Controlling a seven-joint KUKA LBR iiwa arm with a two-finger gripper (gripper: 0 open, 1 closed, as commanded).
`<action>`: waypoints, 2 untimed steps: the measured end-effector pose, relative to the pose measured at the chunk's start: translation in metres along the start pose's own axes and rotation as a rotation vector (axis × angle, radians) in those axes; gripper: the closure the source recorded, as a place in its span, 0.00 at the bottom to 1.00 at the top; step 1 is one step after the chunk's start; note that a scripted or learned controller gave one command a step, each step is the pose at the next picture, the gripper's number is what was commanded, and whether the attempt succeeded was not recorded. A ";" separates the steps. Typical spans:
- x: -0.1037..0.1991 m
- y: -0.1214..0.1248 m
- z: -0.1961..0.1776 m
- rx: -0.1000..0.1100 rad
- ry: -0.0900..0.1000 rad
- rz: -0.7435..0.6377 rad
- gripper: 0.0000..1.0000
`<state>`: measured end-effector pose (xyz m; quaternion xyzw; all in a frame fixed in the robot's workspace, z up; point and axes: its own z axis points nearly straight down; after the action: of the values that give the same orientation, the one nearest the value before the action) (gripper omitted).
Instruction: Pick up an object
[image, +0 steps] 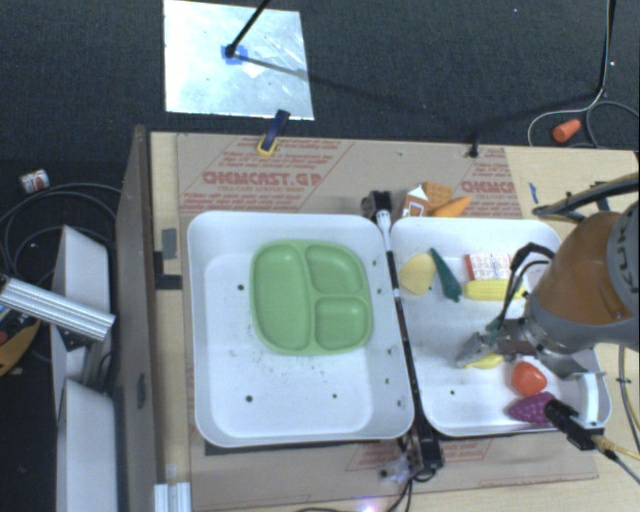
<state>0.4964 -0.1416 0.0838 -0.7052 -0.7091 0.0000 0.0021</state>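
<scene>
My gripper (478, 351) is low over the right bin (440, 400), near its middle, at the end of the grey arm with the orange band. A small yellow object (488, 362) lies right under its tip, partly hidden by it. I cannot tell whether it is gripped. Just right of it sit a red round object (529, 377) and a purple one (530, 407). Farther back in the same bin lie a yellow lemon-like piece (416, 272), a dark green stick (446, 276), a yellow corn cob (487, 290) and a small red-and-white box (487, 265).
The left bin (225, 390) holds a green divided plate (310, 297). An orange carrot-like toy (452, 207) lies on the cardboard behind the right bin. A black clamp (378, 206) sits at the back where the bins meet. Cables run at the far right.
</scene>
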 end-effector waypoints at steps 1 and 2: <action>-0.003 0.003 -0.011 -0.006 -0.002 0.002 1.00; -0.003 0.003 -0.011 -0.006 -0.002 0.002 0.00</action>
<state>0.4995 -0.1443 0.0948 -0.7060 -0.7082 -0.0014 -0.0009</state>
